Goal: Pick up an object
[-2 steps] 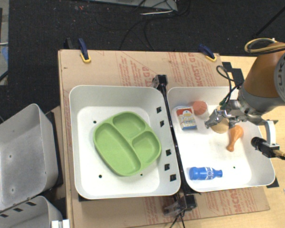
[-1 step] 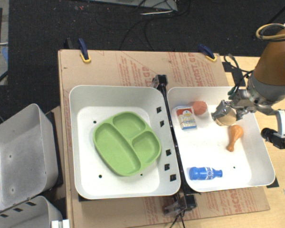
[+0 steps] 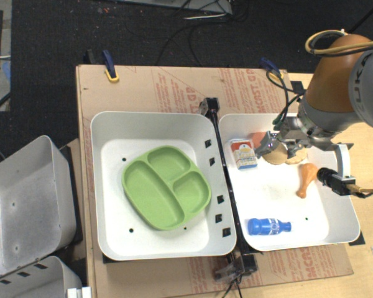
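Note:
In the right bin (image 3: 336, 231), my gripper (image 3: 278, 144) hangs low at the far side, directly over a tan rounded object (image 3: 276, 157) that it partly hides. A small white box with a red and blue label (image 3: 243, 153) lies just to the gripper's left. An orange drumstick-shaped toy (image 3: 306, 179) lies to the right of the tan object. Near the front wall, a blue bottle (image 3: 268, 226) rests on its side. Something red-orange (image 3: 257, 138) peeks out behind the box, mostly hidden.
The left bin (image 3: 105, 166) holds a green divided plate (image 3: 166, 187). A black divider (image 3: 222, 179) runs between the two bins. A grey tub (image 3: 25, 203) stands off the bench at the left. The arm's orange band (image 3: 339, 73) looms above the right bin's far corner.

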### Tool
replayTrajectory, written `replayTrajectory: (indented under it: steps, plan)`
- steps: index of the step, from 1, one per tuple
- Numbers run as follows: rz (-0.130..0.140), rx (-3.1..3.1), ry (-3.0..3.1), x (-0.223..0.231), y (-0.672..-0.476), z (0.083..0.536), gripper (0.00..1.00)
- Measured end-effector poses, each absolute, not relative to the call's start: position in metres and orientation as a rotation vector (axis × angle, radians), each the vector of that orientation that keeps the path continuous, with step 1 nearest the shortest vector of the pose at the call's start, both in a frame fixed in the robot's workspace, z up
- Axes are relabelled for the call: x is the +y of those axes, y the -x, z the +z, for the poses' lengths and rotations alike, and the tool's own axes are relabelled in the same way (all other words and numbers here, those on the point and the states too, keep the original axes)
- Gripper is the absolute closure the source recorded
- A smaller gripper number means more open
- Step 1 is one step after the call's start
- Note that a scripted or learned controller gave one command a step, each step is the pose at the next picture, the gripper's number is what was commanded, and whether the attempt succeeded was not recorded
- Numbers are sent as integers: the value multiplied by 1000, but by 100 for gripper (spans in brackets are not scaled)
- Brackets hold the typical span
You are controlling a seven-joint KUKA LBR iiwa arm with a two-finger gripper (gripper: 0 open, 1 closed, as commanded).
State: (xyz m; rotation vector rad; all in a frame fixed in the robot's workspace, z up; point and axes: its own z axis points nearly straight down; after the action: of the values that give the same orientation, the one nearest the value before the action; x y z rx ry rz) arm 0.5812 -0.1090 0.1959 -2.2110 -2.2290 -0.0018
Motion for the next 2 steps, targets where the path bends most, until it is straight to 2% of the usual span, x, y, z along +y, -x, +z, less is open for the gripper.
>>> replayTrajectory:
  steps: [1, 2]
  plan:
    - [0, -2228, 2211, -53, -578, 192, 100]
    - [-4, -2231, 2213, -4, -572, 210, 100]
